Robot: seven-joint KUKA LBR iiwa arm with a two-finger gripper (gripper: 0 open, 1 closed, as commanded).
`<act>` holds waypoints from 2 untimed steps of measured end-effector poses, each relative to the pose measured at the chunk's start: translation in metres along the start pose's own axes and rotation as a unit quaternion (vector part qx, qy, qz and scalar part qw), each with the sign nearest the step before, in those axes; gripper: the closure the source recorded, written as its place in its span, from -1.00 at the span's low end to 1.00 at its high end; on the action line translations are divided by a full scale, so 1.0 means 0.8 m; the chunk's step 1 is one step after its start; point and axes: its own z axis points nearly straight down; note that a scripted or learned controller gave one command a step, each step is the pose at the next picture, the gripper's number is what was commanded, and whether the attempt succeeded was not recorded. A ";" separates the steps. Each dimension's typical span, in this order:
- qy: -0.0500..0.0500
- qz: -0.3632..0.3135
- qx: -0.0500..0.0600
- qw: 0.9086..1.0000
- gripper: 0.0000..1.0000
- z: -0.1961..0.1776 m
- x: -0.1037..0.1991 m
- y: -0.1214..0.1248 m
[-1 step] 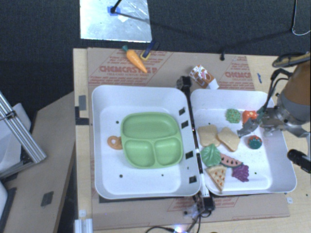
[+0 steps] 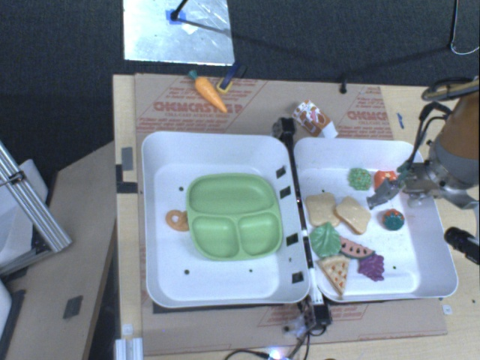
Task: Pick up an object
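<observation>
Over the right bin [image 2: 431,276], gripper [image 2: 384,193] hangs open, empty.

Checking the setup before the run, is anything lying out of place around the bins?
Yes. A toy carrot and a small printed packet lie on the cardboard behind the bins, outside both. A small pretzel sits alone beside the green divided plate in the left bin.

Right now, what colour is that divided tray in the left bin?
Light green: the divided tray, seen clearly in the camera view.

Toy foods [image 2: 352,214] lie scattered in right bin [image 2: 435,276]
</observation>
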 end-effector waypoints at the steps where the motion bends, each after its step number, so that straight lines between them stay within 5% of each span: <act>1: 0.000 0.001 0.001 1.000 -1.00 0.052 -0.001 0.004; 2: 0.000 0.001 0.002 1.000 -1.00 0.125 -0.002 -0.006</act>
